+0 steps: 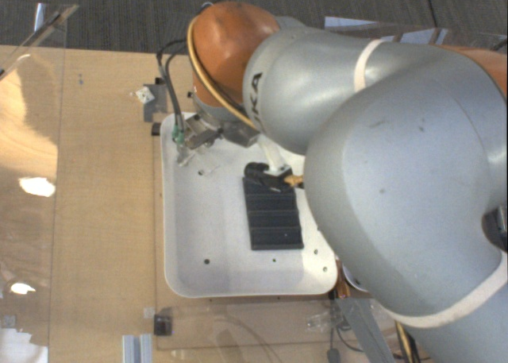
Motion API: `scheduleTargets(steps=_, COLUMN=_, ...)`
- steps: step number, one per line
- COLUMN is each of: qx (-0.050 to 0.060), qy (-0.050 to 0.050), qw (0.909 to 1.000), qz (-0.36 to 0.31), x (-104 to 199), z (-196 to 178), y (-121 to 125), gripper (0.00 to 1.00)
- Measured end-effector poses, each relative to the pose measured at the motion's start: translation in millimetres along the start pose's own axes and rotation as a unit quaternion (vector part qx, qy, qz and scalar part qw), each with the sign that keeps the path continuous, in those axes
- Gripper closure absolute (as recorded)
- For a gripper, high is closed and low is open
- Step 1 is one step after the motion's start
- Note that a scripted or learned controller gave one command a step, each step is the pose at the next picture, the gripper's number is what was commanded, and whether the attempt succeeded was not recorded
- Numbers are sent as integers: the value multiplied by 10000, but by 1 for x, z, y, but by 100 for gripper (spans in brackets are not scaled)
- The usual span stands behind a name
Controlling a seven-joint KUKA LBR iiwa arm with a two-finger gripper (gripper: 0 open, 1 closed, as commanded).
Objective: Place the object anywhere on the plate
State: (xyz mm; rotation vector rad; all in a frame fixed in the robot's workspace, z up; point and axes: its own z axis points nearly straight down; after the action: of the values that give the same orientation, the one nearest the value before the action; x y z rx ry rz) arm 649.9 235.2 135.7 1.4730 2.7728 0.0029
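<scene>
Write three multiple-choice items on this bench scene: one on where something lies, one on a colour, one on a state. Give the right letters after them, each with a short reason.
1. Where does the dark ribbed block lie?
A. On the white bin's floor
B. On the wooden bench, left of the bin
C. On top of the arm

2. What colour is the band above the arm's wrist?
A. Blue
B. Orange
C. Green

3. How does the block sit?
A. Standing on end
B. Hanging in the air, clear of the bin
C. Lying flat

Answers:
1. A, since white bin floor shows on the block's left and lower sides.
2. B, since the rounded part over the bin's upper edge is orange, next to the grey arm shell.
3. C, since its broad ribbed face is turned up toward the camera.
</scene>
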Motion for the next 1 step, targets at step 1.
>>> scheduleTargets(steps=1, qx=-18, qy=0, qw=9802, qz=-1981, x=19, z=41, y=-69, gripper=100)
